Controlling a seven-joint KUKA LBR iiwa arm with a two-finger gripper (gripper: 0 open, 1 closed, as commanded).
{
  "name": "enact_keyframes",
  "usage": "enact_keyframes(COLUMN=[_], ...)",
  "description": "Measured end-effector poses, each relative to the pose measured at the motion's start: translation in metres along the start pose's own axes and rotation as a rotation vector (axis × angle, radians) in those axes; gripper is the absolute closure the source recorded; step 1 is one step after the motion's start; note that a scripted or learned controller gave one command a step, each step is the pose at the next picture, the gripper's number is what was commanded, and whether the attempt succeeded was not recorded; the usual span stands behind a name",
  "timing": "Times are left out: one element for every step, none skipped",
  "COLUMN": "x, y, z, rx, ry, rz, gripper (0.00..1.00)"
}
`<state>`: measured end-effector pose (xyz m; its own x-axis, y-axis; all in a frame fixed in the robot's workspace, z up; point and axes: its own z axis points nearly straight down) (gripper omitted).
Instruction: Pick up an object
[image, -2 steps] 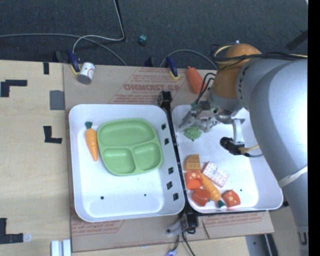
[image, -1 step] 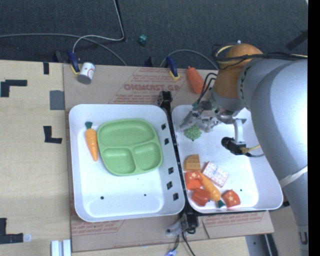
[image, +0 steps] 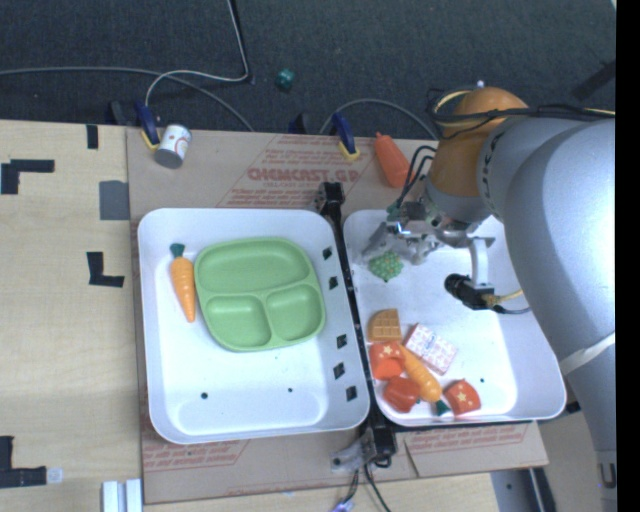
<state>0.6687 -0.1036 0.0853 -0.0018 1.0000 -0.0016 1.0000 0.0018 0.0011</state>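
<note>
I see a small green knobbly broccoli-like toy (image: 386, 266) in the upper left of the right white bin (image: 520, 345), directly under my gripper (image: 403, 240); whether the gripper is open or has hold of it, I cannot tell. Lower in that bin lie a waffle-patterned tan piece (image: 384, 325), a pink-white wrapped block (image: 431, 347) and an orange carrot (image: 420, 377). The left bin (image: 240, 405) holds a green divided plastic tray (image: 260, 292).
</note>
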Motion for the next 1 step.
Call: enact_keyframes(x=[0.0079], y=[-0.0014], z=[0.0002], rx=[0.0], ry=[-0.001], rz=[0.001], gripper=[0.0])
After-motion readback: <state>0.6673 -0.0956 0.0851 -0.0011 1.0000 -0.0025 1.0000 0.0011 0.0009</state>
